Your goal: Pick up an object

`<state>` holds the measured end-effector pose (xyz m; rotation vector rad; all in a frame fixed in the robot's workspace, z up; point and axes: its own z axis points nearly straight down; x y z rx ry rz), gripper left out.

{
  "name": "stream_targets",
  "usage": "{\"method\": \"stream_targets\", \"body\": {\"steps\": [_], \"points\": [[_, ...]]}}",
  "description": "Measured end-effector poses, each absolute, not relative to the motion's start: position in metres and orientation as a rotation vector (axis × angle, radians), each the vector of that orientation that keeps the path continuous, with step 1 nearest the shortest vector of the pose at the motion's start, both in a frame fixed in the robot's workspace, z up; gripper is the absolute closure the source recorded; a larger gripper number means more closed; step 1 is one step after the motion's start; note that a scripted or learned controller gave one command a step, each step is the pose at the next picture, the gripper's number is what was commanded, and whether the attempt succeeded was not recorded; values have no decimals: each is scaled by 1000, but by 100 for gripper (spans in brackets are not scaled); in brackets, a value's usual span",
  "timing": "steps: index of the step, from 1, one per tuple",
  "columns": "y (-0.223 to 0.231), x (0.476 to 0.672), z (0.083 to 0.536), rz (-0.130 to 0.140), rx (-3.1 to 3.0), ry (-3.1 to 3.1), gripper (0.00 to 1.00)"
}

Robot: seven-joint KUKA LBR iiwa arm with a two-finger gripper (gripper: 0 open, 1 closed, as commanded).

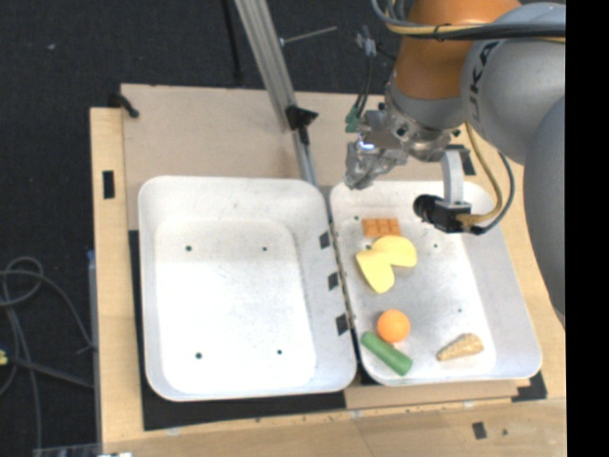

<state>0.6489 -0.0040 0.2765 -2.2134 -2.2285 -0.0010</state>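
**Layout on worktop**

Two bins side by side on worktop (209,127): left bin (238,288), right bin (495,293), touching along inner edges. In right bin: cracker (381,227) nearest far rim; cheese pieces (385,260) just before it; ball (393,326) nearer still; cylinder (386,353) beside ball at near rim; wedge (460,347) right of ball, apart. End effector (363,171) above far left corner of right bin. Slanted rail (271,60) behind left bin.

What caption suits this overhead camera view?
End effector above right bin's far edge; waffle, yellow pieces, orange ball inside.
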Motion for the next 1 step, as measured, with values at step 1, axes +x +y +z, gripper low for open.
{"method": "stream_targets", "body": {"steps": [1], "points": [[45, 650, 278, -3, -2214, -2230, 100]]}}
